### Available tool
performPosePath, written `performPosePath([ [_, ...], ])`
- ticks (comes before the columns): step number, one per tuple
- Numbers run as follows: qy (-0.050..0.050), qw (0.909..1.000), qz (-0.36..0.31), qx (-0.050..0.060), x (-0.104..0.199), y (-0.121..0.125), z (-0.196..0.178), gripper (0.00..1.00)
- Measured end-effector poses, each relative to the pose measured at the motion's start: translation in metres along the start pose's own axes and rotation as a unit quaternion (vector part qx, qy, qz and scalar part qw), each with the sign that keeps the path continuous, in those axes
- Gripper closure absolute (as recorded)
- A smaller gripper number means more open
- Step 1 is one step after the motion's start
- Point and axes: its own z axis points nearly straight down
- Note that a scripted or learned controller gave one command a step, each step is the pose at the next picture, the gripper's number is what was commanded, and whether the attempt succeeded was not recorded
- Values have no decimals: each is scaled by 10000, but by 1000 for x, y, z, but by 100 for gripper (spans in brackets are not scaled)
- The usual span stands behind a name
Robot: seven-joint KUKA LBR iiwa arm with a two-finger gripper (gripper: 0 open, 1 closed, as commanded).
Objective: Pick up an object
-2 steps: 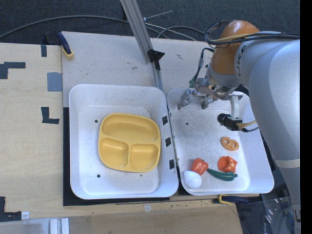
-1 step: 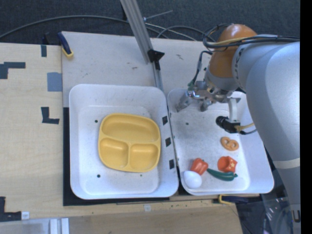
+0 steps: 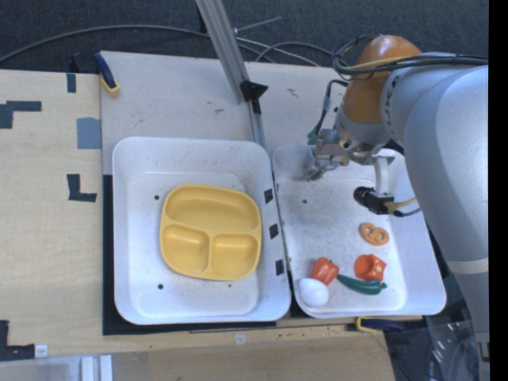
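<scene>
My gripper (image 3: 316, 167) hangs low over the far left corner of the right bin (image 3: 317, 221), with nothing visible in it. Toward the near end of that bin lie a small brown pretzel (image 3: 373, 233), a red pepper (image 3: 370, 267), a green chili (image 3: 361, 285), an orange-red pepper (image 3: 324, 271) and a white egg (image 3: 313, 292). All of them sit well nearer the front than the gripper.
The left bin (image 3: 135, 213) holds a yellow divided plate (image 3: 210, 232). A grey metal bar (image 3: 226, 46) slants down from the back to the wall between the bins. The grey arm (image 3: 444, 133) covers the right side of the right bin.
</scene>
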Motion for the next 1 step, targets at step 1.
performPosePath([
  [1,12,10000,0,-88,4,6,-62,100],
])
